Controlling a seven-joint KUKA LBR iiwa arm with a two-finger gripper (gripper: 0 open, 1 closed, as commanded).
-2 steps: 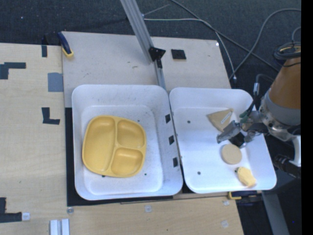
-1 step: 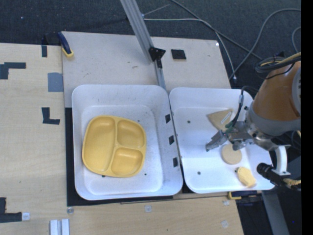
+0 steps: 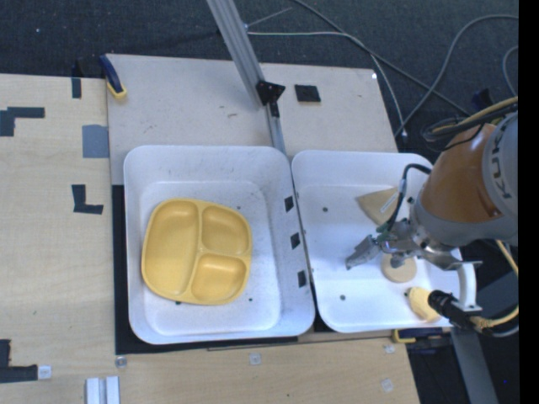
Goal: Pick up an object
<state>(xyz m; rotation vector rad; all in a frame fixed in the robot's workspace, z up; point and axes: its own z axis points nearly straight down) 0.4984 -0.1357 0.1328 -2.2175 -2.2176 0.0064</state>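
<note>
A small round tan object (image 3: 399, 268) is seen lying in the right bin (image 3: 337, 183), near its front right corner, with the gripper (image 3: 370, 252) lowered just beside it. Whether the gripper is released or clenched cannot be told. A tan wedge (image 3: 376, 204) rests farther back in that bin. A yellow divided plate (image 3: 196, 250) is held in the left bin (image 3: 202, 160).

My arm (image 3: 472, 183) is grey with an orange band; both bins (image 3: 210, 162) white, the tray (image 3: 196, 250) plain yellow, a tan wedge (image 3: 377, 202) at twelve o'clock.
</note>
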